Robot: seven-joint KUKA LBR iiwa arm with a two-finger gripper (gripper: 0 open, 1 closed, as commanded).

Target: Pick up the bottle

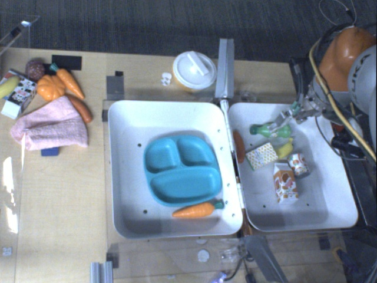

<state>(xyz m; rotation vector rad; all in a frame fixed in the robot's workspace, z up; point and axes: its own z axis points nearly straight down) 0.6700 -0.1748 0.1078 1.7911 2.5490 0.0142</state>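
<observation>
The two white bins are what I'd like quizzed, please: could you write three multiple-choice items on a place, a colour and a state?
1. Where is the green bottle?
A. right bin
B. left bin
C. bench

2. What colour is the divided tray?
A. red
B. blue
C. white

3. How does the carrot in the left bin lie?
A. upright
B. on the tray
C. flat on the bin floor beside the tray

Key: 1 A, it lies in the right bin below the end effector. 2 B, plainly blue. 3 C, it lies along the tray's near edge.

No legible text. Print on small carton (285,183) and card (21,91) too blurred to read.
</observation>
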